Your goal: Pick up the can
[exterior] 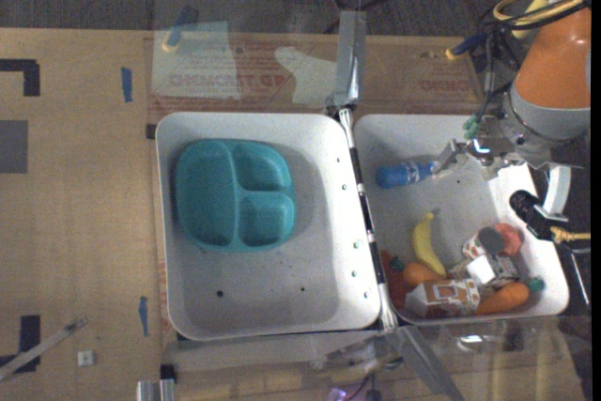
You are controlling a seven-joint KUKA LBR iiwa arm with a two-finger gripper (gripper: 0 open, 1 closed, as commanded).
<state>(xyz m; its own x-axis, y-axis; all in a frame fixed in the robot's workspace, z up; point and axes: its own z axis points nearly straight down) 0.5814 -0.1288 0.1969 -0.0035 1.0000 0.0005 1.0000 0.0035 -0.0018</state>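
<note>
- The can [405, 173] is a blue cylinder lying on its side on the floor of the right bin [413, 136], in that bin's upper left part, near the wall it shares with the left bin [188, 305]
- Its long axis runs almost left to right across the view, tilted a little so that the right end sits slightly higher in the picture than the left
- The rounded left end points toward the dividing wall; the right end points toward the gripper [457, 155]
- The can lies apart from the other things in the bin, with bare white floor around it
- The gripper hangs low over the upper middle of the right bin, just to the right of the can, and a grey tip of it reaches down-left to the can's right end
- Whether that tip touches the can cannot be told, and the view is too small and cluttered there to tell whether the gripper is released or clenched; the can is not seen held in it
- The arm [559, 70], with its orange band, comes in from the upper right
- A banana [427, 244] lies below the can, its length running roughly top to bottom
- Along the lower edge of the right bin sits a cluster of small items, among them a carton [443, 296] and an orange carrot [507, 298]
- The left bin holds a teal divided plate [235, 192] in its upper left part
</note>
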